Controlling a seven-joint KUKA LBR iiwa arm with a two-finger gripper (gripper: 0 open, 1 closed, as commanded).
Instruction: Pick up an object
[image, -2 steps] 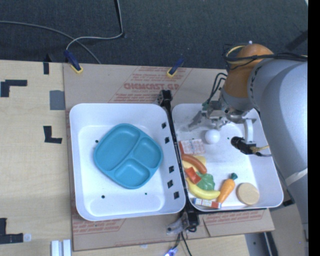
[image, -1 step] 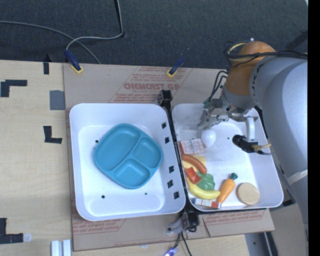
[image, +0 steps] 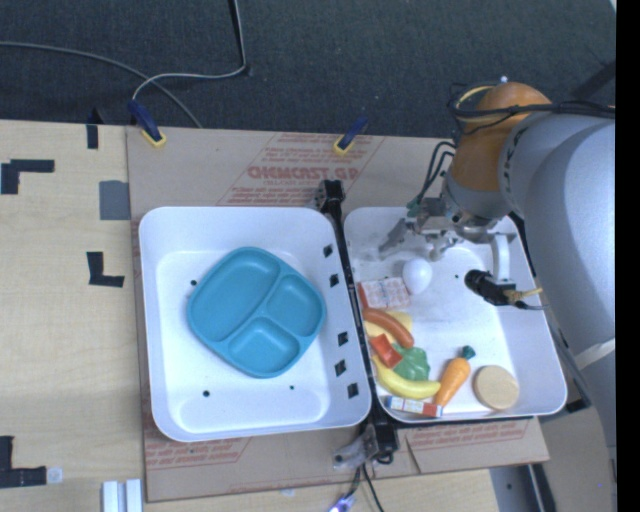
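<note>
Jaws — spread or pressed together, cannot tell — hang just above white egg.

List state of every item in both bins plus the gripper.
Blue three-compartment plastic plate: flat in left white bin, nothing on it.
White egg: loose on right white bin floor, just below gripper.
Orange toy carrot: lying, tilted.
Yellow toy banana: lying, against other toys.
Tan round disc: flat, near corner.
Gripper: low over bin, grip unclear.
</note>
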